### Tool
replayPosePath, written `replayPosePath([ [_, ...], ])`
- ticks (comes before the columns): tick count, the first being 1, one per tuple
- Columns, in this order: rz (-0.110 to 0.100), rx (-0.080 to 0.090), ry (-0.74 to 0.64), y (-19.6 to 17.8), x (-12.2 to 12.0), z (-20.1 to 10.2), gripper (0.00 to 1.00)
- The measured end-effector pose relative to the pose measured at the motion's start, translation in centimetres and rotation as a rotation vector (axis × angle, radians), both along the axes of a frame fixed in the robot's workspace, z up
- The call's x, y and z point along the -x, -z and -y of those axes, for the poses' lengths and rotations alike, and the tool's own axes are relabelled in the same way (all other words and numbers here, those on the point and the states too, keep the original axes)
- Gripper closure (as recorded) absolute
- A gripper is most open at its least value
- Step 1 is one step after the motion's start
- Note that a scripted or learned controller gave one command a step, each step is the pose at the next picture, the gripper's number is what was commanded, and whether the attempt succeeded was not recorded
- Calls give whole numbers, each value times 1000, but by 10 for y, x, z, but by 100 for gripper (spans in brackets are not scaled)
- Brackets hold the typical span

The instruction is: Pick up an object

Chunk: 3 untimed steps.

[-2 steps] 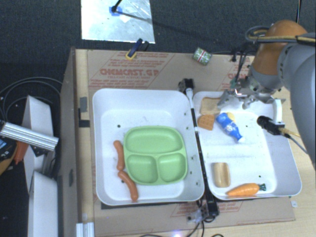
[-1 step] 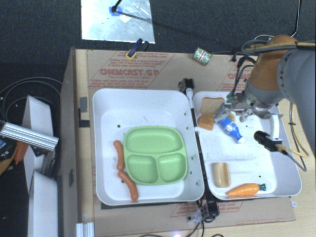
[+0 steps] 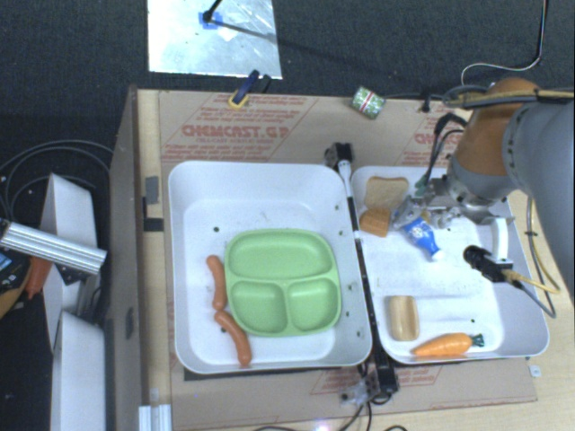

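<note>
In the right bin (image 3: pixel 526 326), the claw (image 3: pixel 422 212) hangs low near the back, a blue-and-white tube (image 3: pixel 420 234) lying just beneath it. Whether it is open or closed, I cannot tell. Bread (image 3: pixel 386 189) lies just left.

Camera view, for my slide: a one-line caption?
Arm's gripper over the right bin near a blue packet; green tray in the left bin.

Red print reading "CHEMCAST GP" runs across the brown paper-covered sheet (image 3: pixel 235 126) under the two bins, well left of the fingers. A partial repeat near the fingers is unreadable.
</note>
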<state>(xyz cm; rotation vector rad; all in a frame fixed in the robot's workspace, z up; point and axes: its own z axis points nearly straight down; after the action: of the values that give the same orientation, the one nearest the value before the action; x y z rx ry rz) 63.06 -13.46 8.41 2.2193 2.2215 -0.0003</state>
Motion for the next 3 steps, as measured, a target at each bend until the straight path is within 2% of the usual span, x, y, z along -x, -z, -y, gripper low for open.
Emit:
replayPosePath([
  [2,-1,-1,0,0,24,6,0],
  [3,1,-1,-1,-11,23,6,100],
])
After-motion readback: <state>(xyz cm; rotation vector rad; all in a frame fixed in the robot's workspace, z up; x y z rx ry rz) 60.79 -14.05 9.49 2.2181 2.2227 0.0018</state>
